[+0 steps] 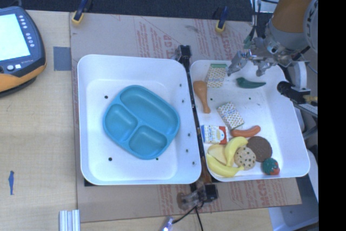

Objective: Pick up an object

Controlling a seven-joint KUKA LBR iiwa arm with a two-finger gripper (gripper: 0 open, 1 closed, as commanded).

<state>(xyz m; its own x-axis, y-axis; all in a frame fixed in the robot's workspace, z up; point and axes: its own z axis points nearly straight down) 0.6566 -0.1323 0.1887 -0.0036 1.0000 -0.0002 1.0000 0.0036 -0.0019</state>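
Note:
My gripper hangs over the far end of the right bin, its two fingers spread open with nothing between them. Just below it lies a dark green pepper. To the gripper's left a green and white box sits by the bin's far wall. Further toward the front lie a tan drumstick, a patterned cracker, an orange sausage, a small carton, yellow bananas, a chip cookie, a brown disc and a red and green fruit.
The left bin holds a blue divided plate. A black clamp sits at the far end of the seam between the bins. A tablet-like pendant rests at the bench's far left.

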